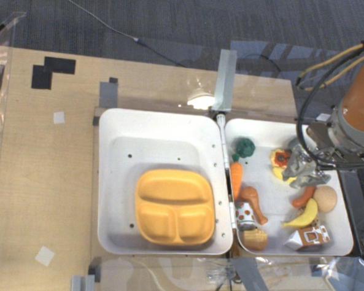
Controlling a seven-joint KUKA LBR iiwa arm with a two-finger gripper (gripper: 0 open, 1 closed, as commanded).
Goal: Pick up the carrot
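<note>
Over the right bin [347, 244], the gripper [305, 169] hangs low beside a yellow-and-red toy [280, 163] — how far it is open I cannot tell, and nothing shows in its grasp. The carrot [235, 179] lies well apart to its left, along the bin's left wall below a green toy [245, 147]. The arm [359, 116] reaches in from the right — its orange band above the wrist.

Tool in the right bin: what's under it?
The tool hangs over the right bin, covering part of a yellow and red toy and the top of an orange sausage-like piece. Anything directly beneath is hidden. The carrot lies apart, by the divider.
</note>
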